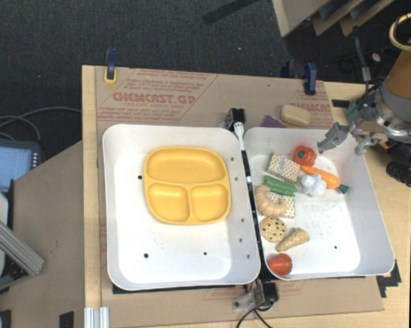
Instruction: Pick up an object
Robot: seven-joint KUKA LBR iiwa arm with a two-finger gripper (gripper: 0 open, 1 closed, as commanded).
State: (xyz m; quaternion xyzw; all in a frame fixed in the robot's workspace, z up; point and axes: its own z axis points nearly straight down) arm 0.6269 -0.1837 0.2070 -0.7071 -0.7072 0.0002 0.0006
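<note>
The right bin (364, 233) holds a heap of toy food: a red tomato (303, 155), an orange carrot (321, 176), a checked cracker (284, 167), a green bean (280, 185), a white lump (314, 186), a bread roll (268, 201), a cookie (272, 229), a cone (292, 240) and a second red piece (280, 264). My gripper (346, 140) hangs over the bin's far right corner, up and to the right of the tomato. Its fingers (332, 137) are spread open with nothing between them.
The left bin (122, 244) carries a yellow three-part plate (188, 184). A beige block (296, 115) and a purple scrap (271, 121) lie on the cardboard behind the right bin. Blue clamps (310, 77) stand at the back edge.
</note>
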